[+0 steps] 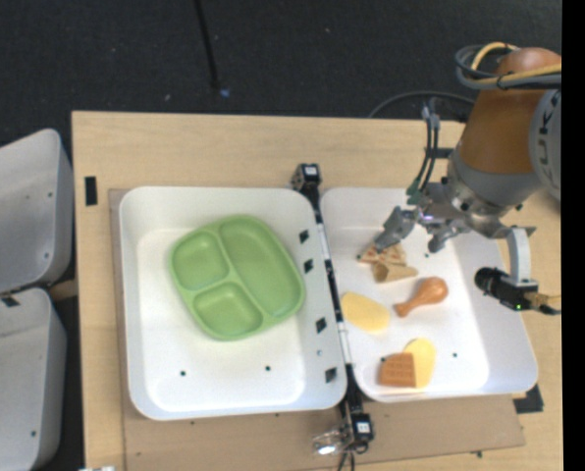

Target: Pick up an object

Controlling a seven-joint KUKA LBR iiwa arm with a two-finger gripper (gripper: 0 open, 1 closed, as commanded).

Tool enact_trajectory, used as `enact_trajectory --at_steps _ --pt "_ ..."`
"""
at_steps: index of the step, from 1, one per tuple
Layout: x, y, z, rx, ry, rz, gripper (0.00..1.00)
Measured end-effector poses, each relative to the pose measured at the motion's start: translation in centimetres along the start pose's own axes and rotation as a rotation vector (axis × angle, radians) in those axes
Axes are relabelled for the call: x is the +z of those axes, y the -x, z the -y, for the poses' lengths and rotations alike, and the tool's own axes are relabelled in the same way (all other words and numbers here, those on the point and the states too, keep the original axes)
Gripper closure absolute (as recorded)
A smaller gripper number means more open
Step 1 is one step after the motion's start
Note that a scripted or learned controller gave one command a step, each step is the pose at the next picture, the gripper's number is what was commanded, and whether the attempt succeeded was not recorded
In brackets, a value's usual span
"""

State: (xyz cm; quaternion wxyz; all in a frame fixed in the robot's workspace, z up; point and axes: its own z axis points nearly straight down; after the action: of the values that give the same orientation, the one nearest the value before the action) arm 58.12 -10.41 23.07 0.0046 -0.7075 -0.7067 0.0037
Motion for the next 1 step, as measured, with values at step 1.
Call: enact_trajectory --at_steps 1 --pt "-0.65 0.0 -0.24 -0.003 0.012 0.001 0.0"
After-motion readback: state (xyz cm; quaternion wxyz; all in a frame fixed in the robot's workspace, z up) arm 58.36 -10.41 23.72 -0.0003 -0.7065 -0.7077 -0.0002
